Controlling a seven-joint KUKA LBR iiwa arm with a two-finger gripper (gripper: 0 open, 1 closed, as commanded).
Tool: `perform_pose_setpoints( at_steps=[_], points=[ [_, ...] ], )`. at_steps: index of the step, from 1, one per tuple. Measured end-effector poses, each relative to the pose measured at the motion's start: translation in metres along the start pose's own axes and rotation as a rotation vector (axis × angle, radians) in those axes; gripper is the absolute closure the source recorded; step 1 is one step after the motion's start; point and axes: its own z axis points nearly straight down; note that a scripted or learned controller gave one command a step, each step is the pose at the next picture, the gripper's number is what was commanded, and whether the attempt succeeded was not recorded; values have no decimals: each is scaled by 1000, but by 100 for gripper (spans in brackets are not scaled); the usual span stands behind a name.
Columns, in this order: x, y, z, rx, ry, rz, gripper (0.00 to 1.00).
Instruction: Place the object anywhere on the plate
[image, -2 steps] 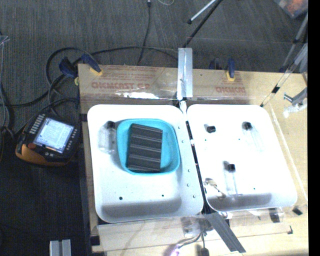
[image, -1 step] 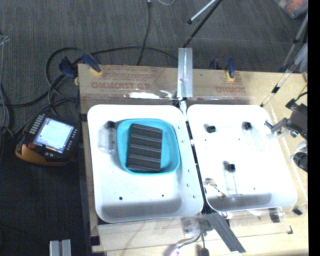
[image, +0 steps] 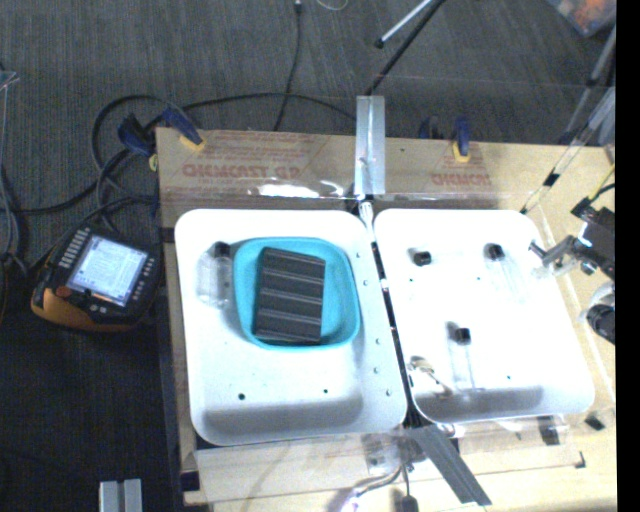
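A dark grey ribbed rectangular block (image: 291, 295) lies flat on the blue rounded plastic plate (image: 343, 300), in the left white bin's (image: 280, 410) upper half. A clear vial with a black cap (image: 214, 268) lies just beside the plate's left edge. Three similar clear vials (image: 460, 350) are scattered in the right white bin (image: 560, 390).

We see two bins side by side. In the left bin (image: 290, 400) a plate (image: 343, 310) bears a ridged block (image: 290, 295), with a vial (image: 213, 270) just left. Three vials (image: 460, 350) lie apart in the right bin (image: 540, 350).
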Motion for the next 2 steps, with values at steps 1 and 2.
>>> perform_pose_setpoints(
  at_steps=[1, 2],
  points=[
    [0, 0, 0, 0, 0, 0, 0],
    [0, 0, 0, 0, 0, 0, 0]
  ],
)
